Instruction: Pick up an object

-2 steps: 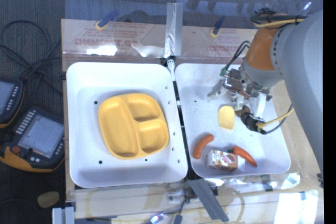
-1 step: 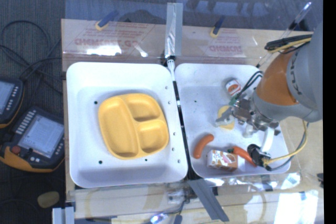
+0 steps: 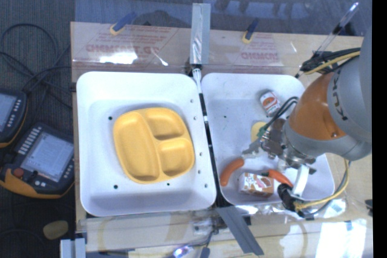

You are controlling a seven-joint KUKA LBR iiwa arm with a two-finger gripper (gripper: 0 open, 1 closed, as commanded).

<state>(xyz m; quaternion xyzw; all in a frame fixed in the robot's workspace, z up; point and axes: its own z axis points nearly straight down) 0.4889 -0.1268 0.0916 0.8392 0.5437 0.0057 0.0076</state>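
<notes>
My gripper (image 3: 262,144) hangs low in the right bin (image 3: 233,96), under the arm's orange band. A yellow object (image 3: 258,128) lies just beyond it, partly hidden by the wrist. An orange sausage-shaped toy (image 3: 231,170) rests to the gripper's front left. A brown and white food packet (image 3: 255,185) lies near the bin's front wall, with a small orange piece (image 3: 280,177) beside it. A small can (image 3: 269,101) lies toward the back of the bin. I see nothing held.
The left bin (image 3: 97,93) holds a yellow divided plate (image 3: 153,143). A metal divider (image 3: 199,39) stands between the bins at the back. Cables and a teach pendant (image 3: 36,160) lie off the bench at the left.
</notes>
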